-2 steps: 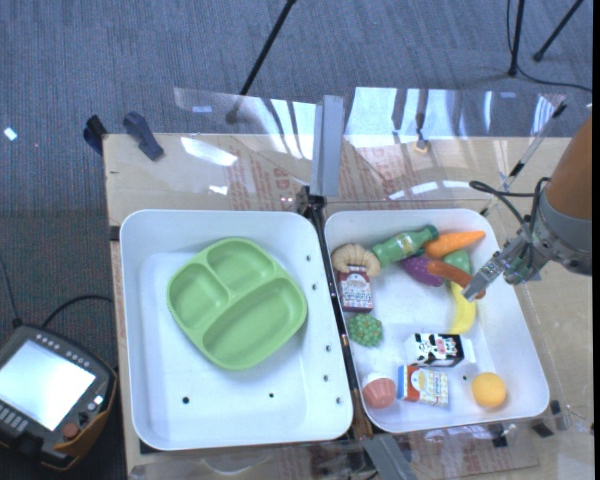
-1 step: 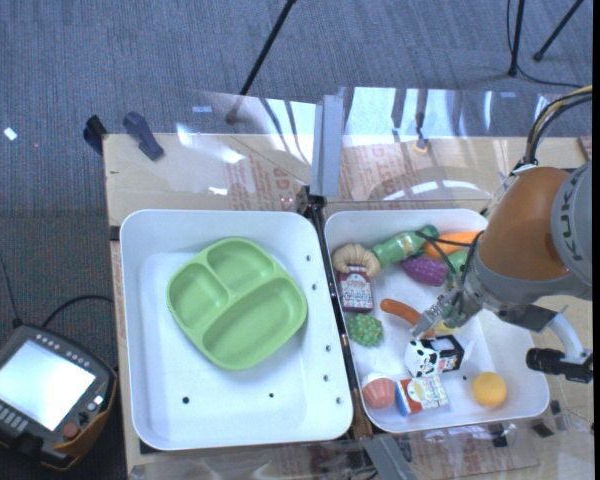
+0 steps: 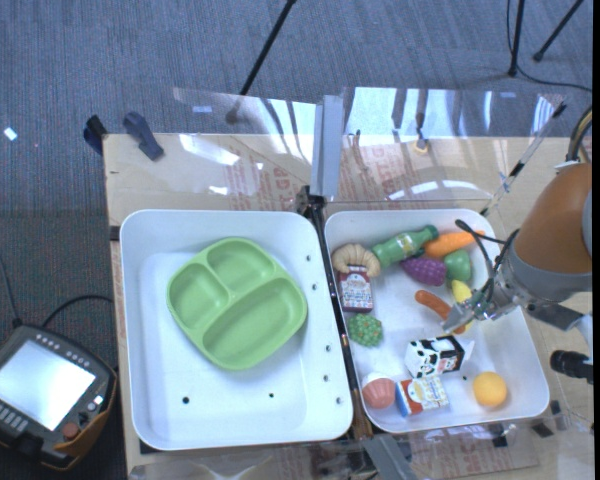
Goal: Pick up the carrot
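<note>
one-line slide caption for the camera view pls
Grey-and-orange arm's gripper reaches into the right white bin of toy food, near the orange carrot; green divided plate in the left bin.

Toy carrot, orange tapered body with a green leafy end, lying on its side near the back wall of the right bin, narrow end toward the green bottle, just above the purple grapes, beside the green pepper
</note>
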